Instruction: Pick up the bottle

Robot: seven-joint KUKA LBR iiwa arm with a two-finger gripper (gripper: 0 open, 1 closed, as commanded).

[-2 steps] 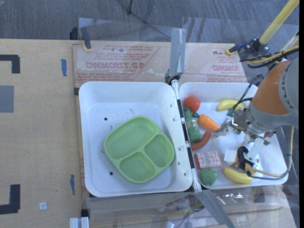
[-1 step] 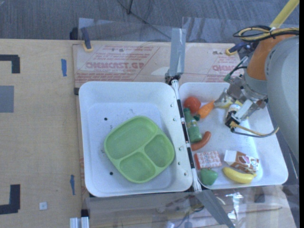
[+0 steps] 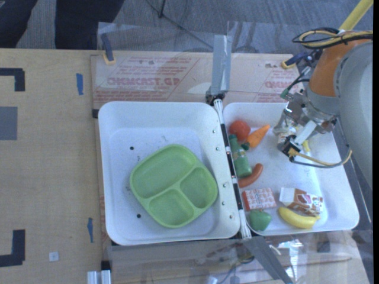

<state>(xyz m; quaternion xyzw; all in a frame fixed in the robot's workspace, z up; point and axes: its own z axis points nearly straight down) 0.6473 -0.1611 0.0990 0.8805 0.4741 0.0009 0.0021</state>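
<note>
Green bottle (image 3: 241, 163), smooth plastic, lay along the left wall of the right bin (image 3: 349, 212), between a round red tomato (image 3: 240, 129) and a curved sausage (image 3: 251, 174). The jaws hung over that bin's far end, apart from it; their opening could not be told.

Scene brightly and evenly lit; light diffuse, from above, judged by short soft shadows. White bins, left bin (image 3: 118, 123) left of gripper (image 3: 288, 136) and right bin (image 3: 339, 209) below it, nearly blown out, surface detail lost. Faint soft shadow seen along edge of green plate (image 3: 173, 185), far lower left of gripper. Pale glare noted on clear sheet (image 3: 177, 40) up and left of gripper. Overall focus soft; print on small carton (image 3: 259, 198) below gripper unreadable. Arm casing (image 3: 358, 87) right of gripper blurred, washed out.
</note>
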